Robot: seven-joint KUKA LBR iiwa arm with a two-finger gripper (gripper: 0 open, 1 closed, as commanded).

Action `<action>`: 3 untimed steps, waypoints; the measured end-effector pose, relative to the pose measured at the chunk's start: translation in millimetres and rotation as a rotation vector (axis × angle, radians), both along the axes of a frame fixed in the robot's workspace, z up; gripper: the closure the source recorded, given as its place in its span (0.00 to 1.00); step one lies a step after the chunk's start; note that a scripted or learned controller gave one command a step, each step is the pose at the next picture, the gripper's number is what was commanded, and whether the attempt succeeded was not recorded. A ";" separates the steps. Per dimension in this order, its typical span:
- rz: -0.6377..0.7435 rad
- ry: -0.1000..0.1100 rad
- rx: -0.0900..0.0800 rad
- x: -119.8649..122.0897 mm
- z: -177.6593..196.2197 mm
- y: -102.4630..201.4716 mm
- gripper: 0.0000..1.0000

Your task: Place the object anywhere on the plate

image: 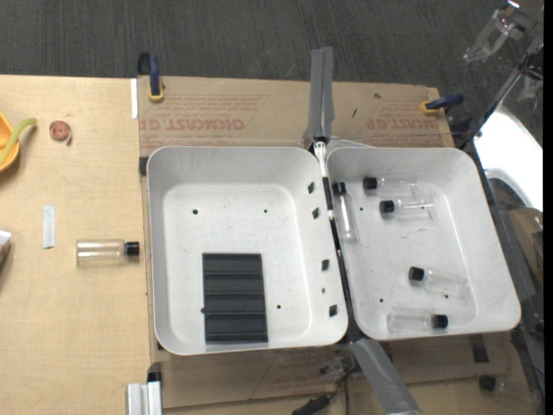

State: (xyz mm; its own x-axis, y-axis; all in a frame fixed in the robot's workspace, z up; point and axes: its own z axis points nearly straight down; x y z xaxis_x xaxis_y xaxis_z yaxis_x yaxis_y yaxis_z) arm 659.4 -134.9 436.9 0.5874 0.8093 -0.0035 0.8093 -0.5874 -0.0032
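A black ribbed plate (233, 298) lies flat in the front part of the left bin (173, 188). In the right bin (471, 188) lie several clear vials with black caps: one (343, 213) along the left wall, two (393, 185) (408, 207) near the back, one (436, 279) right of the middle and one (415, 322) at the front. My gripper (504, 26) hangs high at the top right corner, well beyond the right bin's back edge, away from every vial and from the plate.
Another clear vial (105, 249) lies on the wooden bench left of the bins, near a small white strip (48, 227). A yellow object (9, 141) and a small reddish disc (59, 130) sit at the far left. Clamps (152, 80) (439, 104) hold the cardboard behind the bins.
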 end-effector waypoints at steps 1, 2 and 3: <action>-0.117 -0.001 0.000 -2.1 2.7 -79.8 0.00; -0.374 0.000 -0.001 -13.6 2.9 -21.6 0.00; -0.524 0.000 -0.001 -34.0 2.8 -82.3 0.00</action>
State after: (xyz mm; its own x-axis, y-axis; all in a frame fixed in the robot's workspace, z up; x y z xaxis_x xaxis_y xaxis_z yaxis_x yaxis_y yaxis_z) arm 625.4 -217.3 439.7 0.9136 0.4065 -0.0044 0.4065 -0.9137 -0.0021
